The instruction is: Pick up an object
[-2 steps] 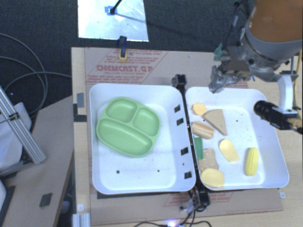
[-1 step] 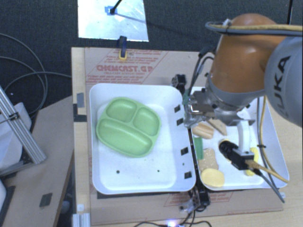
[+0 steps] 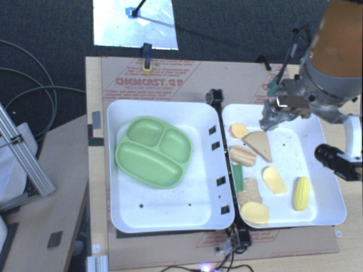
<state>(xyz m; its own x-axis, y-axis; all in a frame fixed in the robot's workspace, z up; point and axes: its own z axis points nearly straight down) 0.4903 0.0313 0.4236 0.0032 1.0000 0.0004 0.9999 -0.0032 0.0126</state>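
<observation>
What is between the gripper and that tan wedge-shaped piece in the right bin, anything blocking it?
Nothing visible blocks it. The gripper hangs over the right bin, just up and to the right of the tan wedge, with bare bin floor between them. The small yellow round piece and the bread roll lie on the wedge's far side.

We've got a bench (image 3: 96, 169) topped with a brown cardboard sheet (image 3: 153, 78) with red print on it. Two shallow white bins sit side by side on that: the left bin (image 3: 164, 214) and the right bin (image 3: 323, 208), touching along a black clipped seam. A yellow-and-blue clamp (image 3: 147, 58) sits at the cardboard's far edge.
</observation>
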